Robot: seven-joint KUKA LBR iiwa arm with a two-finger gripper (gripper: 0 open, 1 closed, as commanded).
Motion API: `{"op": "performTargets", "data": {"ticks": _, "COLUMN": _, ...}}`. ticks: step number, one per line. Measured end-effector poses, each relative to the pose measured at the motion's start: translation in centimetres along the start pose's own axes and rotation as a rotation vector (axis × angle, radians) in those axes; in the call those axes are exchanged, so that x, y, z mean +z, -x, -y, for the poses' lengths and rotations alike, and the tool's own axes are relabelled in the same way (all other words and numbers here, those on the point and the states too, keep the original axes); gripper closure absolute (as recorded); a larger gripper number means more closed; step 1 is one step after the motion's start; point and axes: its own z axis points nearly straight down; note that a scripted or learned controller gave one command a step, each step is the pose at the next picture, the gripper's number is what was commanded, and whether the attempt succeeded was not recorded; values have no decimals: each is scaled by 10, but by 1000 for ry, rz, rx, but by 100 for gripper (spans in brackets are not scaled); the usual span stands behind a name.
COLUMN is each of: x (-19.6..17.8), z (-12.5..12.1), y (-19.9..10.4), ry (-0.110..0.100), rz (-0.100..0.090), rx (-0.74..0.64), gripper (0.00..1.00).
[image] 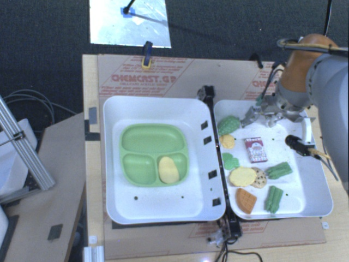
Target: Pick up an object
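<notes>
The grey arm (327,86) reaches in from the right over the far end of the right bin (316,201), its gripper (262,113) hanging low there; whether it is clenched or released I cannot tell. The left bin (117,201) holds a green divided plate (136,141) with a yellow piece (169,170) in its near right section. Just left of the gripper lies a green leafy toy (228,125); nearer, a small red box (255,149), a cookie (259,178) and a waffle (246,200).
</notes>
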Motion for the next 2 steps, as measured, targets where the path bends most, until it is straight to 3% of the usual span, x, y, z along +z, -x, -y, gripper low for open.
{"op": "performTargets", "data": {"ticks": 1, "x": 1, "z": 43, "y": -4, "ry": -5, "rz": -1, "rx": 5, "gripper": 0}}
{"op": "performTargets", "data": {"ticks": 2, "x": -1, "z": -1, "y": 45, "ry": 5, "rz": 3, "rx": 5, "gripper": 0}}
